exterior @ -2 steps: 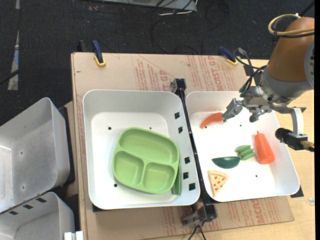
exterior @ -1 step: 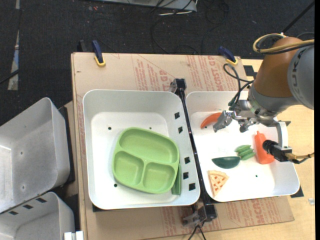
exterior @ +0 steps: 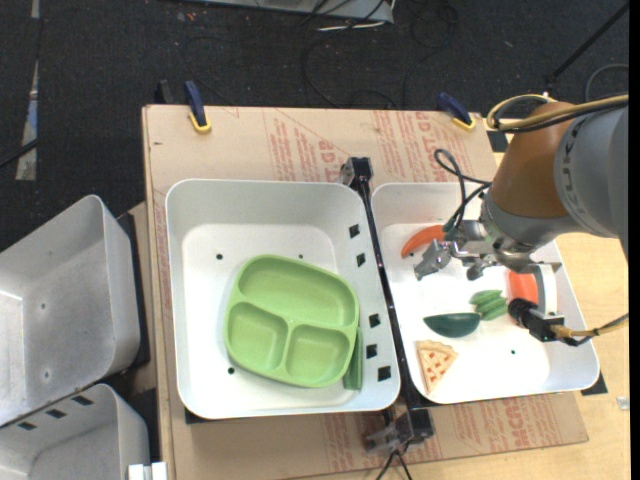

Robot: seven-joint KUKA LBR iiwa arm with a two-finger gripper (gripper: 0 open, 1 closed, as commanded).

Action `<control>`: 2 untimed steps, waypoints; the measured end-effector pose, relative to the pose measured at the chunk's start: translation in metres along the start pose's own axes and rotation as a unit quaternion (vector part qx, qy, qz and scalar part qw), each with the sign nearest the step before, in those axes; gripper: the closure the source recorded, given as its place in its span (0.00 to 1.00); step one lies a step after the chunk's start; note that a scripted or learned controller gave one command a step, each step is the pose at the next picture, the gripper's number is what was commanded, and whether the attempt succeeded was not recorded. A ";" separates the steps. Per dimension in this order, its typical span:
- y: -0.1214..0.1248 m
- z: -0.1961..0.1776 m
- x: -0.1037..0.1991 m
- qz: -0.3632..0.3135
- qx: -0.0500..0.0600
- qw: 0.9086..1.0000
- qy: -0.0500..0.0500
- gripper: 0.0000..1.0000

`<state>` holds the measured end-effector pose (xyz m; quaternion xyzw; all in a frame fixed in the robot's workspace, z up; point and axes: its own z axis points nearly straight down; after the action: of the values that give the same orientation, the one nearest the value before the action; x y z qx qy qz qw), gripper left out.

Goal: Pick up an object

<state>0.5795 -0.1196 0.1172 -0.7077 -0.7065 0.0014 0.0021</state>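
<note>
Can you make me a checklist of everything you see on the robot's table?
Surface: a board bears two white bins, left bin and right bin.
Job's things: in the right bin lie a pizza slice, a dark green leaf, a green pepper, an orange carrot and a red piece.
Clutter: a green divided plate in the left bin.
Gripper: the gripper is low over the right bin near the carrot; nothing seen between its fingers.
Cables: black cables on the arm, more on the floor.
Surroundings: clamps on the board's edge, spare bins at left.
</note>
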 end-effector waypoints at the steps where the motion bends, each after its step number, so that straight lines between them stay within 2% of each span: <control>1: 0.001 -0.013 0.000 0.000 -0.003 1.000 -0.001 1.00; 2: -0.002 -0.057 0.002 -0.002 -0.005 1.000 -0.001 1.00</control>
<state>0.5774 -0.1177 0.1738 -0.7065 -0.7077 -0.0013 -0.0020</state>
